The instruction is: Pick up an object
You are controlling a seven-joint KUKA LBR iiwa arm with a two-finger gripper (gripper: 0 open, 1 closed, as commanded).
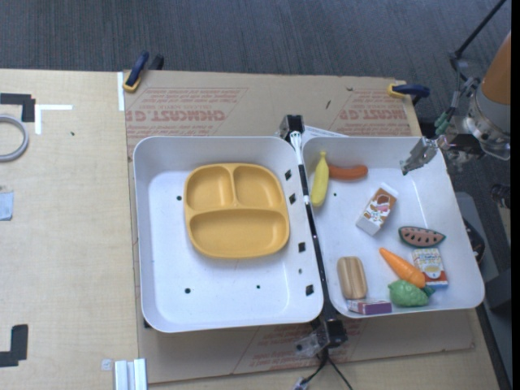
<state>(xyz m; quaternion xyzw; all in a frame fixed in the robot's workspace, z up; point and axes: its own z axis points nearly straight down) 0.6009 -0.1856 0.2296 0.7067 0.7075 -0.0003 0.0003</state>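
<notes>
The hand (pixel 418 157) hangs at the upper right corner of the right bin (pixel 455 210), at about two o'clock from the middle of the view, and nothing sits between its fingers; whether they are spread or closed I cannot tell. Behind it the grey arm (pixel 487 120) runs off toward three o'clock.

Nearest the hand, toward nine o'clock, a red sausage (pixel 348 171) lies along the bin's far wall, and just beside it a banana (pixel 320 180) lies lengthwise against the divide between the bins. At seven o'clock from the hand a small carton (pixel 378 210) lies tilted. Farther down, toward six o'clock, are a watermelon slice (pixel 422 236), a small printed box (pixel 429 266), a carrot (pixel 400 266) and a green vegetable (pixel 408 294) touching the carrot's tip. A bread roll (pixel 352 278) rests at the bin's near edge with a purple block (pixel 370 306) just beside it.

The left bin (pixel 158 250) holds a yellow divided plate (pixel 236 210), upright, in its upper half. Both bins rest on a cardboard sheet (pixel 187 108) on the surface (pixel 61 242).
</notes>
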